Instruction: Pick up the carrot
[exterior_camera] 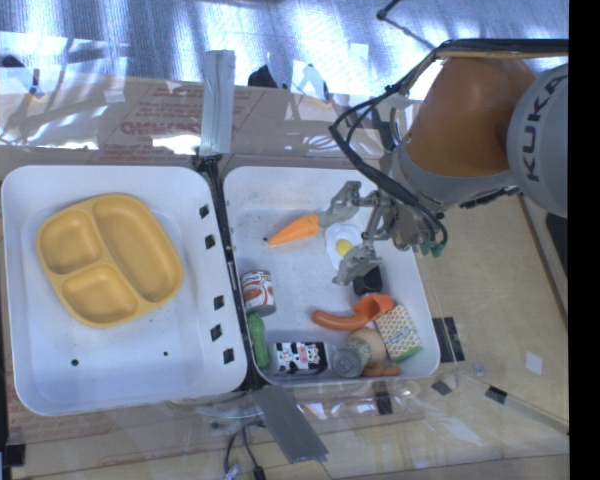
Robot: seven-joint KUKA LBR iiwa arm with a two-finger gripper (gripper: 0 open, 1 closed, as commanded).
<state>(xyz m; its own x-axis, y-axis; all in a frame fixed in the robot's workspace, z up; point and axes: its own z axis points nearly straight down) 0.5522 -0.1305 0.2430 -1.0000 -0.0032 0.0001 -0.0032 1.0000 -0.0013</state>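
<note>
Seen from above the desk (540, 298), your two white bins sit side by side. The left bin (40, 368) holds a yellow divided tray (108, 258) with three compartments, lying toward its upper half. The right bin (280, 183) carries the clutter: the carrot (294, 230) lies in its upper middle, tilted, its pointed end toward the left wall and its thick end toward the arm. Just right of the carrot is a small fried-egg toy (342, 239), white with a yellow centre. Your gripper (348, 236) hangs over that egg, the jaws spread, one finger (338, 206) just beside the carrot's thick end and the other below the egg; nothing sits between them. Along the bin's left wall you see a small can (258, 292) and, below it, a green piece (258, 348). The bottom edge gathers a black-and-white carton (300, 358), a grey round lid (346, 364), a pale round item (366, 346) and a patterned yellow box (399, 332). An orange-red sausage shape (342, 319) lies above them, touching an orange cup-like piece (377, 305) with a dark block (367, 280) beside it.
</note>
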